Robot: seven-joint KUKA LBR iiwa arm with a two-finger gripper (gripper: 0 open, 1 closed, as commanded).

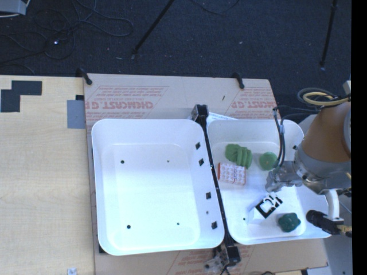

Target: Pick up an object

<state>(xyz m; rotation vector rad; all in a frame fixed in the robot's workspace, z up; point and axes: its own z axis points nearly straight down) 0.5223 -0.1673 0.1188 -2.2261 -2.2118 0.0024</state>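
The right bin (287, 129) holds several small objects. A ridged light green piece (238, 154) and a round green piece (267, 161) lie toward the back. A red and white patterned block (232, 173) sits near the divider. A black and white item (268, 205) and a dark green lump (289, 222) lie near the front. My gripper (277, 182) hangs low over the bin, just right of the patterned block, between the round green piece and the black and white item. Nothing is visibly held in it.
The left bin (103, 182) stands beside the right one, joined by a black clamped divider (209, 176). Both rest on a cardboard sheet (149, 99) on the wooden bench. The arm's orange band and grey wrist (327, 142) overhang the right bin's right rim.
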